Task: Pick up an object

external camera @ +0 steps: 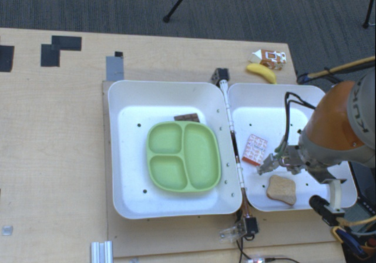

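Note:
My gripper (278, 165) hangs low over the right bin (258, 116), open, with nothing between its fingers. A tan, bread-like lump (282, 190) lies just below it near the bin's front wall. To the gripper's upper left, a small red-and-white packet (255, 149) lies flat on the bin floor. In the left bin (126, 138), a green divided plate (183, 156) takes up the middle. A small dark brown bar (187, 118) lies just behind the plate.
A yellow banana (261, 71) and a small white-and-orange wrapper (270, 56) lie on the bench behind the right bin. The grey arm with its orange band (338, 121) covers the right bin's right side. Cables and clamps (244, 228) sit at the front between the bins.

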Tool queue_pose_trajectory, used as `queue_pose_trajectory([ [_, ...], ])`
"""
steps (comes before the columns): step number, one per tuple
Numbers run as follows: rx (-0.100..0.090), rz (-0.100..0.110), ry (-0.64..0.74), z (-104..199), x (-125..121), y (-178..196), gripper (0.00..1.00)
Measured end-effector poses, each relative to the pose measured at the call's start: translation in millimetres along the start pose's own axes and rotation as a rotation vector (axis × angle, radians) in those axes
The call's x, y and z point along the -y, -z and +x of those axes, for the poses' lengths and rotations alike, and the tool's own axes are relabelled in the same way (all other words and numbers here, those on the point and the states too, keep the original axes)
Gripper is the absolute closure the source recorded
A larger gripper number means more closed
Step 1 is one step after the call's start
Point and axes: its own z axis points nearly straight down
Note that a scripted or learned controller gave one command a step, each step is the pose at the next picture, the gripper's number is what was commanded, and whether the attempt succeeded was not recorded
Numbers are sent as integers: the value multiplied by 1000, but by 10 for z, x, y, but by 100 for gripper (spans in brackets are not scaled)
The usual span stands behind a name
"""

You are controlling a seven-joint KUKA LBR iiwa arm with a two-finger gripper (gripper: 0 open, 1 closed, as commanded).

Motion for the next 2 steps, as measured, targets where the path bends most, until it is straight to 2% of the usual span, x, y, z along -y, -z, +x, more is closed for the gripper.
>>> queue_pose_trajectory([
  [1,2,-5,0,159,-13,-186,0],
  [2,2,-11,4,167,-36,-72,100],
])
